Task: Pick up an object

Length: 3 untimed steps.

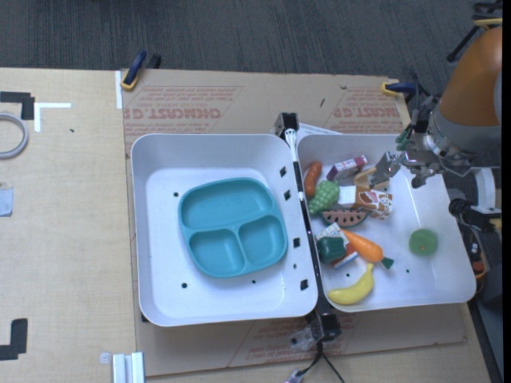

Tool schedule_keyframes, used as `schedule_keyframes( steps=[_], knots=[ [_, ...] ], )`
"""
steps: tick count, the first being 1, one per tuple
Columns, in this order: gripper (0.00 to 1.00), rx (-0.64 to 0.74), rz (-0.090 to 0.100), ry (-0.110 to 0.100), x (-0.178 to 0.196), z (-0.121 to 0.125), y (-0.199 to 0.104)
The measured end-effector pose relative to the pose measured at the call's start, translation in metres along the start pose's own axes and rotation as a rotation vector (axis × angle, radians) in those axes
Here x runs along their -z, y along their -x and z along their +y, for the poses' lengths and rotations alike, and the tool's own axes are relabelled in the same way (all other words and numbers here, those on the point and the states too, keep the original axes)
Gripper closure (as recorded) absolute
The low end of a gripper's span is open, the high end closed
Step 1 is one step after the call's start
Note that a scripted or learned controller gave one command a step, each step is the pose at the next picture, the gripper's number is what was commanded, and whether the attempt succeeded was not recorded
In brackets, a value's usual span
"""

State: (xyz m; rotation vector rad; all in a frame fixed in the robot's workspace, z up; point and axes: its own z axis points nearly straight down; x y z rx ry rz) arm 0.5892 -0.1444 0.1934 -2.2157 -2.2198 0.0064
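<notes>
Two white bins sit side by side on the bench, and we look down on both at a slant. We see the left bin (152, 214) holding a teal divided plate (232, 226), lying flat near its middle. We find the right bin (447, 282) crowded along its left half with toy food: an orange sausage-like piece (312, 177) against the dividing wall, a green bunch of grapes (323, 196) just beside it, a watermelon slice (349, 215) below those, a green pepper (330, 249) touching a carrot (366, 246), and a yellow banana (354, 289) near the bin's front wall. We also see a small purple-and-white box (348, 166) near the back and a patterned carton (375, 200) next to it. A green ball (423, 242) lies apart from the rest, toward the right side. We see the gripper (389, 169) reaching in from the right, over the back of the right bin, just above the patterned carton. Nothing shows between its fingers, and we cannot tell how far apart they stand.
</notes>
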Motion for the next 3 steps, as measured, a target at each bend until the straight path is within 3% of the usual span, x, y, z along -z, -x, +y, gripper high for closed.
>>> schedule_keyframes(
  steps=[1, 2, 3],
  knots=[
    [0.00, -0.005, -0.001, 0.004, -0.102, -0.066, -0.040],
    [1.00, -0.007, -0.001, 0.002, -0.097, -0.065, -0.040],
    [1.00, -0.002, -0.001, 0.002, -0.005, -0.111, -0.070]
  ],
)
